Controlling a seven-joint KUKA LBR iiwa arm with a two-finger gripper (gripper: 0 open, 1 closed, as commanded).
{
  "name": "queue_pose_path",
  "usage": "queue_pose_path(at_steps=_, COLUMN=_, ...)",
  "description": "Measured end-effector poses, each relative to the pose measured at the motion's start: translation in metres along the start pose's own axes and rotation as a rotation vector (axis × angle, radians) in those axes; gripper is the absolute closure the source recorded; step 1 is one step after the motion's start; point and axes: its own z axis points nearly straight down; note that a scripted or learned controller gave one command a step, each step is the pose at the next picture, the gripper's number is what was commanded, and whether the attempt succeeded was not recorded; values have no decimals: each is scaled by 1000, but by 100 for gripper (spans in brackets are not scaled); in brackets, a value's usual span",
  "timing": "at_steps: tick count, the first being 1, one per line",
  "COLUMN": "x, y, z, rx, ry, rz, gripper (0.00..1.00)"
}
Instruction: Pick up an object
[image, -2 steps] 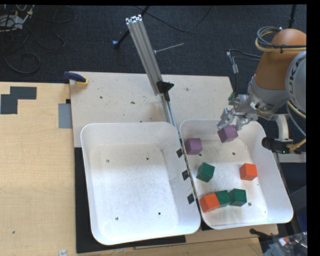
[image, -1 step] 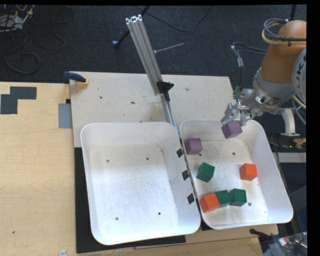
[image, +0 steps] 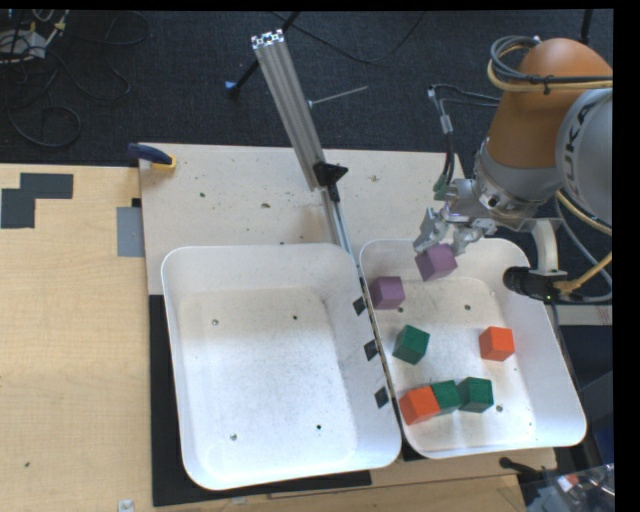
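Purple cube (image: 436, 262) sits between the fingers of the gripper (image: 441, 246), jaws closed on it, over the back of the right bin (image: 560, 400), apparently lifted off the floor and tilted. Second purple cube (image: 387, 292) lies just left of it, near the divider. Further forward: green cube (image: 411, 344) mid-bin, orange cube (image: 496, 343) to the right, well apart. Front row touching: orange cube (image: 420, 404), green cube (image: 446, 396), green cube (image: 476, 394). Left bin (image: 200, 300) beside it. Slanted aluminium bar (image: 290, 100) behind the bins.
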Motion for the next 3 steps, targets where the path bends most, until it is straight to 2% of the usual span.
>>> queue_pose_path(at_steps=1, x=43, y=-9, z=11, rx=2, ry=-1, rz=0, gripper=100)
queue_pose_path(at_steps=3, x=140, y=-50, z=24, rx=4, ry=-2, rz=-1, gripper=100)
